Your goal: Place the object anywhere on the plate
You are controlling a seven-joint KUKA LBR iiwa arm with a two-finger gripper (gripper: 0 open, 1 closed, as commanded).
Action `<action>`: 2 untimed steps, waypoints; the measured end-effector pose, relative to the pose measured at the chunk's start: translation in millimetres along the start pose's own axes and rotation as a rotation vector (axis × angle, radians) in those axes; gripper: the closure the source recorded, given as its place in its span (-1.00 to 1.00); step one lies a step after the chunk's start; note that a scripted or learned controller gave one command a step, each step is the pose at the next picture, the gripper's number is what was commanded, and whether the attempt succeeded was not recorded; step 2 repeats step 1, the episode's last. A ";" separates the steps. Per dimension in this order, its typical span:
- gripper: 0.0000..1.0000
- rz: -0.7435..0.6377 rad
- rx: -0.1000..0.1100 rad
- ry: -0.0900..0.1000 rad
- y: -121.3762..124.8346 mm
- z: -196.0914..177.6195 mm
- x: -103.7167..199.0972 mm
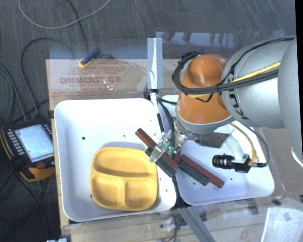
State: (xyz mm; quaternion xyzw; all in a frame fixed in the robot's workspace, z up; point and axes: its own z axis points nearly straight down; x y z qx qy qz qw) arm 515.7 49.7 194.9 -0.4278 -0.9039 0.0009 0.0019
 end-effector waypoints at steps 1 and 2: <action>-1.00 0.000 -0.001 -0.001 0.1 -0.5 -0.3; -1.00 0.000 -0.001 -0.001 0.1 -0.5 -0.3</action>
